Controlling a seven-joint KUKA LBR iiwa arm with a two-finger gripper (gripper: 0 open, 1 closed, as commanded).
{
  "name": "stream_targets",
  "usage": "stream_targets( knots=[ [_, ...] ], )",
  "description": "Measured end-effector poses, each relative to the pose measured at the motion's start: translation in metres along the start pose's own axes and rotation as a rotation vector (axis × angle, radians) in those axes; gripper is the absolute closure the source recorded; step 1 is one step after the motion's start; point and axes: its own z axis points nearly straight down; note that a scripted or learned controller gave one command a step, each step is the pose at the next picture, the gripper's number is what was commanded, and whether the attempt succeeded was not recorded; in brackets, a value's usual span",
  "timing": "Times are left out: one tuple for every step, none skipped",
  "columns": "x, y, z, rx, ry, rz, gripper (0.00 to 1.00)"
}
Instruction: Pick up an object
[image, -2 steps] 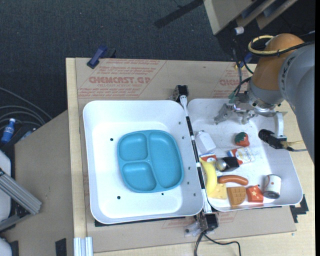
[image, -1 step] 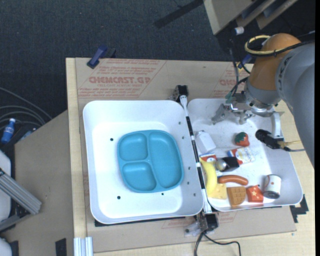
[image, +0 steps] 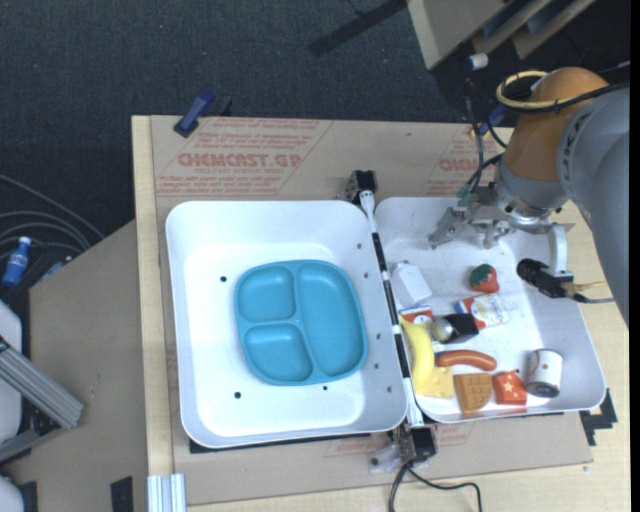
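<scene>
Two shallow white bins sit side by side on the counter (image: 250, 160); the left bin (image: 200, 250) carries a blue divided plate (image: 300, 320), lying flat near its middle; the right bin (image: 555, 325) carries a scatter of small things. The pincer (image: 466, 236) hangs over the far end of the right bin, released, its two grey prongs spread apart with nothing between them. A toy strawberry (image: 484, 278), red with a green cap, lies just on the near side of the pincer, close to it yet apart from it; a white box (image: 410, 283) lies near the pincer's left side, against the wall shared with the left bin. Well apart from the pincer, at the bin's near end, lie a banana (image: 421, 348), a sausage (image: 466, 360) beside it, a brown slice (image: 472, 392), a red block (image: 509, 388) touching that slice, and a small can (image: 544, 372) near the right wall.
</scene>
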Motion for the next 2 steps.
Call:
stream_targets(
  knots=[
    [-0.0041, 0.0001, 0.0000, -0.001, 0.000, 0.000, 0.00],
    [0.0005, 0.0001, -0.0001, 0.000, 0.000, -0.001, 0.00]
  ],
)
